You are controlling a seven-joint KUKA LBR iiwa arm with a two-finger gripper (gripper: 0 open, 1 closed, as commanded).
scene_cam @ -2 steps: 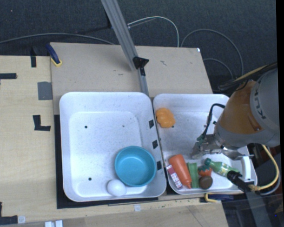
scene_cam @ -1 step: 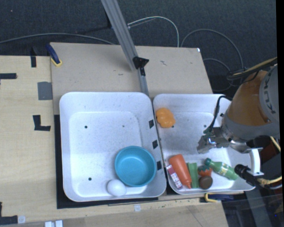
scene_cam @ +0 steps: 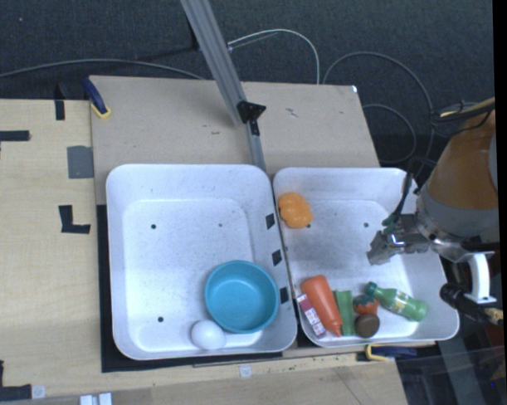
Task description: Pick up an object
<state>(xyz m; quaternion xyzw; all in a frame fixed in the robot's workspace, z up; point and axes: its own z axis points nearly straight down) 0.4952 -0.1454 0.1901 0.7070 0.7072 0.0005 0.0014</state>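
arm (scene_cam: 462,182): cut off at right edge | gripper (scene_cam: 381,251): blurred, state unclear

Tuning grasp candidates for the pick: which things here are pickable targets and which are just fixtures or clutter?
Pickable:
- blue bowl, left bin
- white ball, left bin
- orange fruit, right bin
- carrot, right bin
- green bottle, right bin
- brown round item, right bin

Not targets:
- left bin, right bin
- metal pole
- cables
- blue clamp
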